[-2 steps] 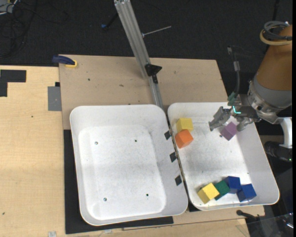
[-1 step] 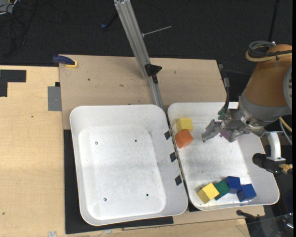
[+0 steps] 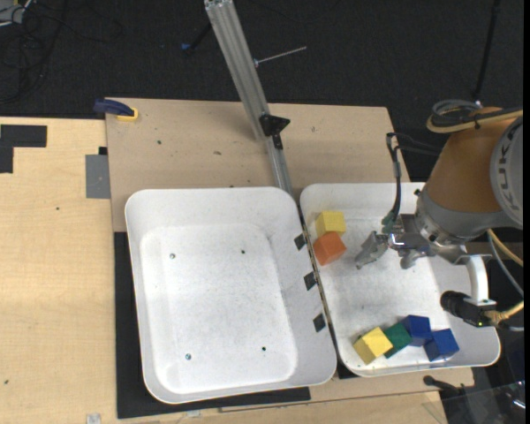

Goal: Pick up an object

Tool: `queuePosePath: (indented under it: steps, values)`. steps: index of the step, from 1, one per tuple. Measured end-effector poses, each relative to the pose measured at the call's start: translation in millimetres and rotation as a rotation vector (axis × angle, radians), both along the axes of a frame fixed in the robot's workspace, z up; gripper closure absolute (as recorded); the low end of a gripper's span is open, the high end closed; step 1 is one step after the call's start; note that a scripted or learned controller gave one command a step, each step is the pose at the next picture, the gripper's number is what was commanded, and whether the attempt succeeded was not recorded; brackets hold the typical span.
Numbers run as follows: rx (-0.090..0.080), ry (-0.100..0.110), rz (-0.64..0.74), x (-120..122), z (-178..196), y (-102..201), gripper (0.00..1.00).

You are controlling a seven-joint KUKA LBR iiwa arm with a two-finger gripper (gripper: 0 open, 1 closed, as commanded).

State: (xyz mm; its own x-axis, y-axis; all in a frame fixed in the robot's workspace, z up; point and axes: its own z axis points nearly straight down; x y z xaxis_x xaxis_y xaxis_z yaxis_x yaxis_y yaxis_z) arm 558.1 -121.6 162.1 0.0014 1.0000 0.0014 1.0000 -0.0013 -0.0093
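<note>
Right bin [image 3: 477,356] holds small rigid blocks, likely light with flat graspable sides: a yellow cube [image 3: 330,222] touching an orange cube [image 3: 329,248] near the divider; others clustered at the near rim. Hand [image 3: 371,253] hovers beside the orange cube, fingers spread, empty; white bin floor smooth, tabletop [image 3: 44,263] uncluttered

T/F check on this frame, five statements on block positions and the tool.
1. The yellow cube and orange cube sit in the right white bin. True.
2. The left white bin holds the blue cubes. False: both blue cubes lie in the right bin, near its front edge.
3. The green cube lies between a second yellow cube and the blue ones. True.
4. The tool grips the orange cube. False: it hangs beside it, apart.
5. The orange cube sits on top of the green one. False: they are far apart.
</note>
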Motion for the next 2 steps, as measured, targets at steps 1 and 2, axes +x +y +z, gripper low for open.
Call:
queuePosePath:
  steps: [1,2]
  values:
    - [0.001,-0.001,0.000,1.8,-44.5,3.2,0.00]
    - [0.000,-0.004,-0.010,2.0,-32.1,0.4,1.00]
